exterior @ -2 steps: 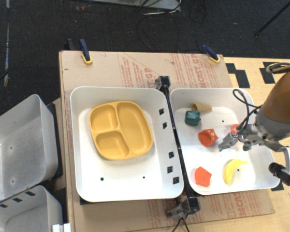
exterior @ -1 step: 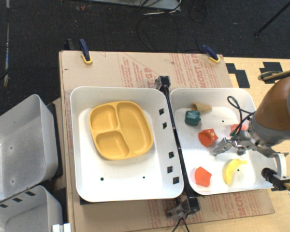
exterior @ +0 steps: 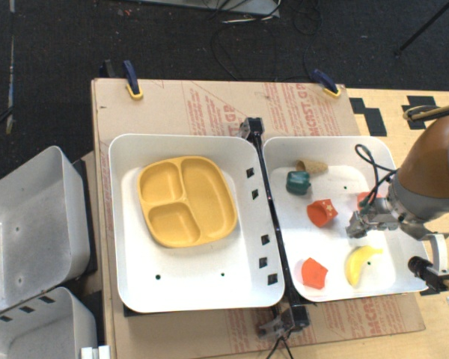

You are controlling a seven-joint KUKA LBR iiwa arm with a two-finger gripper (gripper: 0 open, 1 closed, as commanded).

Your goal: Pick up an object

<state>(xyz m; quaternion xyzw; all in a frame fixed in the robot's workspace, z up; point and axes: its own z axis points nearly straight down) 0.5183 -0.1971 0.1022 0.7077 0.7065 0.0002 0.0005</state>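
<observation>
Reaching in from the right, the gripper (exterior: 361, 226) is seen low over the right bin (exterior: 389, 290), just above the yellow banana (exterior: 361, 264); whether its fingers are parted or closed cannot be told, and nothing is seen held between them. Contact with the banana cannot be confirmed either.

Nearest the viewer in the right bin, two things are lain side by side: one red block (exterior: 313, 273) towards the bin's left, and the single banana to its right. The banana's long axis is set on a slant, running from its lower left end up to a tip at the upper right, pointed towards the gripper. Farther back, a second red block (exterior: 322, 212) is placed near the bin's middle, to the left of the gripper. Beyond that, one teal block (exterior: 298, 182) is found, with one small tan object (exterior: 312, 167) just behind it, touching or nearly so. A small red item (exterior: 364, 199) is partly hidden beside the wrist cabling and cannot be identified.

In the left bin (exterior: 135, 275), one yellow divided plate (exterior: 187, 200) with three compartments is laid flat, towards the far side
</observation>
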